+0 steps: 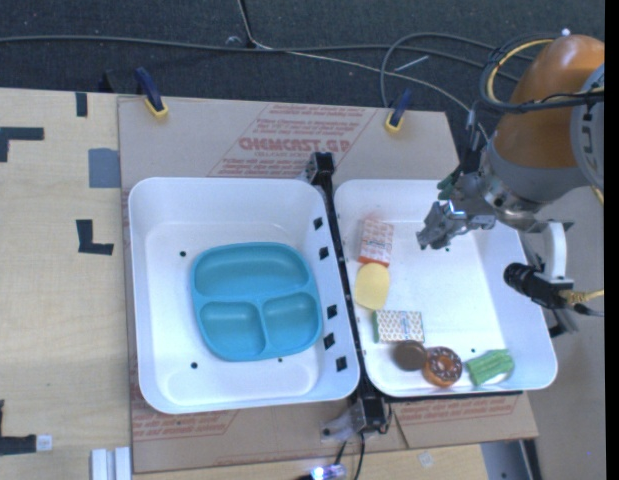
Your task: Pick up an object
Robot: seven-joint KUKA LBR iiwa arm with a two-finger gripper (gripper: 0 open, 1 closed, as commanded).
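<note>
My gripper [436, 234] hangs over the upper part of the right bin [509, 298], its dark fingers pointing down-left with nothing visible between them. Left of it, along the bin's left side, lie a small red-and-white packet [376, 240] and a pale yellow round piece [371, 286]. Lower in the bin sit a patterned square packet [400, 325], a dark brown round item [409, 355], a sprinkled donut [442, 366] and a green item [489, 366].
The left bin [159, 218] holds a blue divided tray [256, 299]. A black divider [334, 268] with clips runs between the bins. The arm's grey body and orange band [554, 78] rise at the right, with cables looping above the bench.
</note>
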